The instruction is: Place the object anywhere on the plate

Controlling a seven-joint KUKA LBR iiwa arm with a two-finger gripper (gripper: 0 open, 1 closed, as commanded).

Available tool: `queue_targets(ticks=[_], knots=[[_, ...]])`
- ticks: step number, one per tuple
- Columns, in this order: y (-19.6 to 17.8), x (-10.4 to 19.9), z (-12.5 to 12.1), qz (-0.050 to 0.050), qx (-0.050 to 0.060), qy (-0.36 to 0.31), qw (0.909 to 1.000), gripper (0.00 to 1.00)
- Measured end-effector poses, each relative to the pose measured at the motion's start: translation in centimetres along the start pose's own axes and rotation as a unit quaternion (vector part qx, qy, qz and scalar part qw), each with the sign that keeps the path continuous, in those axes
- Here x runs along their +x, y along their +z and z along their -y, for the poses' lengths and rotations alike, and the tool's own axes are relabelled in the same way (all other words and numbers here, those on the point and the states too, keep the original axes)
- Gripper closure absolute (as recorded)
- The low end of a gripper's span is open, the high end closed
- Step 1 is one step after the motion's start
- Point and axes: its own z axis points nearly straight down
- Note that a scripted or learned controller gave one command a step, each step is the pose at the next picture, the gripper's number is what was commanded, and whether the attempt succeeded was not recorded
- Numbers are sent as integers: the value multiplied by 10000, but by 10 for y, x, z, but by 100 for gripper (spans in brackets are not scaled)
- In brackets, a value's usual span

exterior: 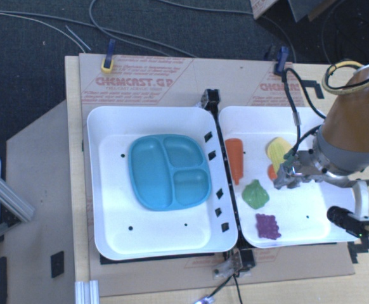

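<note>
Now over the right bin, among the toy food

Seen from above at a slant: two shallow white bins side by side on a bench. Left bin holding a blue divided plate, three compartments, flat on the floor of the bin, a little left of centre. Right bin holding the loose pieces: an orange carrot lying lengthwise just beside the inner wall; a yellow piece further right, near the back; a green leafy piece in the middle; a purple bunch of grapes toward the front, apart from the green one. Also a small scrap of orange-red just below the yellow piece, partly hidden, kind unclear.

Reaching in from the right, a grey arm with an orange band above the wrist, cables looped around it. Gripper low over the right bin, tip next to the yellow piece and the orange-red scrap, just right of the green piece. Jaws: cannot tell whether spread or pressed together, too small and dark at this angle; nothing visibly pinched. All food pieces in the right bin, well apart from the plate.
</note>
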Motion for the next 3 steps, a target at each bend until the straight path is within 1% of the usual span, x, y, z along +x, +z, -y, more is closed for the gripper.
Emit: queue_targets(ticks=[1,2,3], knots=[[-26,0,-1,2,-3,1,10000,100],[-19,45,-10,-9,14,-21,10000,100],[-17,104,-12,-16,22,-30,10000,100]])
